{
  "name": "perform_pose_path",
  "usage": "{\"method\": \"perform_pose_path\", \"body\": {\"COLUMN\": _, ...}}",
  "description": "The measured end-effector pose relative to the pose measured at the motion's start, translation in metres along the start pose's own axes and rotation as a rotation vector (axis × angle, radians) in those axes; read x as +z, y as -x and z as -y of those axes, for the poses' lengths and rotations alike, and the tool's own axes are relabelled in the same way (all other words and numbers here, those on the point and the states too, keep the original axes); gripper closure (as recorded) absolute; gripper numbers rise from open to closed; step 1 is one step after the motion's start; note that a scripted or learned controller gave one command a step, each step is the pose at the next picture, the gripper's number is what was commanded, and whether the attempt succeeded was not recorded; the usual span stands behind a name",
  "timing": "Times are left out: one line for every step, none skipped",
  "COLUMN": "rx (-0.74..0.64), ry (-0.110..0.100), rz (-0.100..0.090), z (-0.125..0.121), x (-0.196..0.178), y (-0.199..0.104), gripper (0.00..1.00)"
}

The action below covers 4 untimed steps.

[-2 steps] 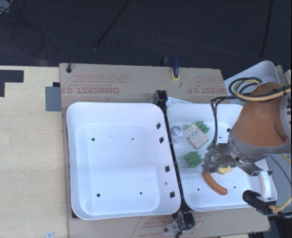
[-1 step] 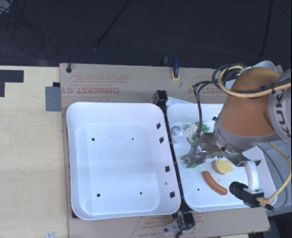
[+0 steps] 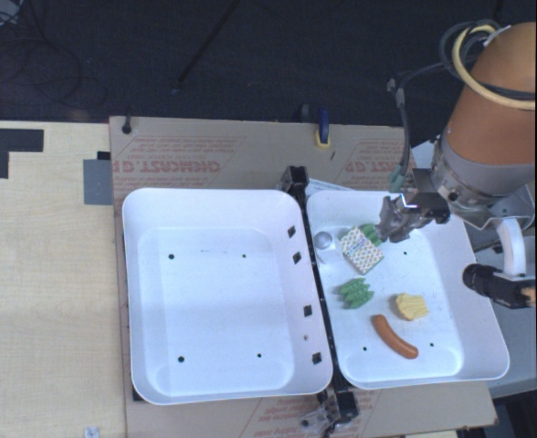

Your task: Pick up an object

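The right bin [image 3: 469, 359] holds a white packet with small dots [image 3: 362, 250], a bright green item [image 3: 371, 234] just behind it, a dark green leafy toy [image 3: 354, 292], a yellow corn-like piece [image 3: 412, 307], a red sausage [image 3: 394, 336] and a small silver cap [image 3: 323, 240]. My gripper [image 3: 394, 224] hangs over the bin's upper middle, just right of the dotted packet and the bright green item. Nothing shows between its fingers.
The left bin [image 3: 150, 245] lies beside the right one, with black clips along the shared rim [image 3: 307, 272]. Both rest on a cardboard sheet [image 3: 214, 158]. The arm's orange band [image 3: 501, 89] looms at the upper right.
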State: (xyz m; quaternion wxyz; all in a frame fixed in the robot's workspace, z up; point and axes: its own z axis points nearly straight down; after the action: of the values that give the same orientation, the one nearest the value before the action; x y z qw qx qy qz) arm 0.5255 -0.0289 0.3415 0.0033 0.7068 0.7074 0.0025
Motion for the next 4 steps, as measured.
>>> {"method": "perform_pose_path", "body": {"rx": -0.001, "ry": -0.013, "rz": -0.002, "z": 0.030, "x": -0.006, "y": -0.057, "gripper": 1.00}}
{"method": "perform_pose_path", "body": {"rx": -0.006, "ry": -0.003, "rz": -0.003, "z": 0.034, "x": -0.101, "y": -0.124, "gripper": 1.00}}
{"method": "perform_pose_path", "body": {"rx": 0.001, "ry": -0.008, "rz": -0.001, "z": -0.032, "x": -0.027, "y": -0.130, "gripper": 1.00}}
{"method": "perform_pose_path", "body": {"rx": 0.009, "ry": -0.025, "rz": 0.001, "z": -0.004, "x": 0.125, "y": -0.044, "gripper": 1.00}}
